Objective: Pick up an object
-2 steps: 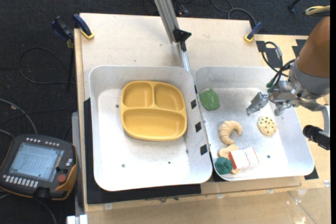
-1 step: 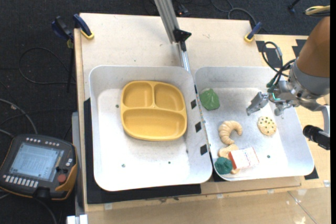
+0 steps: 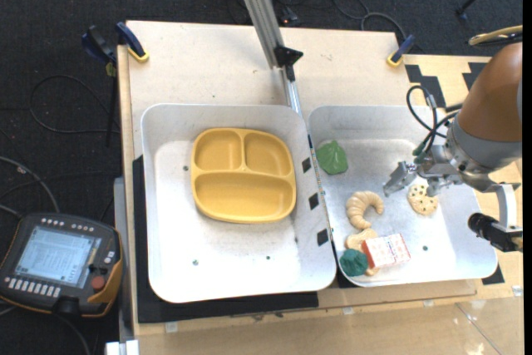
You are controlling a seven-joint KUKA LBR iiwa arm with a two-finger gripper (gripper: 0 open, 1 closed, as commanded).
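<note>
Left bin [image 3: 166,262]: yellow divided tray [image 3: 243,175]. Right bin [image 3: 465,258]: green lump [image 3: 332,157], croissant [image 3: 363,208], cookie [image 3: 422,199], red-white box [image 3: 386,250]. Tool [image 3: 413,176] spread, beside cookie, pinching nothing.

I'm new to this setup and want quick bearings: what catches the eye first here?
The yellow divided tray stands out, alone in the left bin. In the right bin the gripper hovers beside a cookie, with a croissant, a green leafy piece and a small red-and-white box scattered nearby.
</note>
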